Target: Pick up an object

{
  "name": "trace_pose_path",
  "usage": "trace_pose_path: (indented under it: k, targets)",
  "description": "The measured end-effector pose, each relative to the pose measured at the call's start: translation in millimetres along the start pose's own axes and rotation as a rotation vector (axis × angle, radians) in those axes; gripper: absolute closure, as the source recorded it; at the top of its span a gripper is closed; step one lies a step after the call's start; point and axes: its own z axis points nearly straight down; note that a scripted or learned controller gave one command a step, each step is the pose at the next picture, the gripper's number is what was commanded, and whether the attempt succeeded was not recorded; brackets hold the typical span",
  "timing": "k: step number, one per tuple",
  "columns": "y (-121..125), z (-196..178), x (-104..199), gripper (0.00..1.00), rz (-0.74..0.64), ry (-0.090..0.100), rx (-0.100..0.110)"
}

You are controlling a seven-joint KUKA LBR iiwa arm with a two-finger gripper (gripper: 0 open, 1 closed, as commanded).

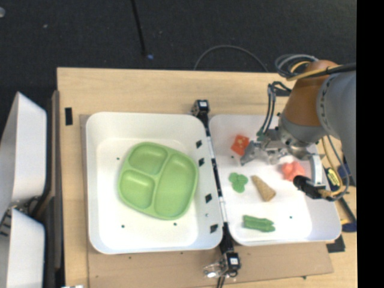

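Note:
The right bin (pixel 300 227) holds several small items: an orange-red block (pixel 240 143), a green leafy piece (pixel 238 182), a tan cone (pixel 263 188), a green pea pod (pixel 258 223) and a pink-red lump (pixel 292 170). My gripper (pixel 266 152) hangs over the upper middle of this bin, just right of the orange-red block and left of the pink-red lump. The tan cone lies a little below it. Above the gripper, the grey arm with its orange band (pixel 305 101) covers the bin's far right corner.
A green divided plate (pixel 158 180) lies in the left bin (pixel 102 221). A black divider with clips (pixel 211 173) runs between the two bins. Cables (pixel 327 179) hang at the right bin's right side. A white box (pixel 24 149) stands off the bench's left edge.

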Motion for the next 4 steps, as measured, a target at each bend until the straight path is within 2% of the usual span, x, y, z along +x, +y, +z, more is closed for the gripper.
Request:
trace_pose_path:
  k: [1, 2, 3, 4]
  targets:
    - [1, -15, -1, 1.00, 0.003, 0.000, -0.006]
    - [7, -76, -10, 1.00, 0.004, -0.001, -0.010]
    - [0, -135, -17, 1.00, 0.004, -0.001, -0.011]
    - [1, -150, -18, 1.00, 0.001, 0.001, -0.006]
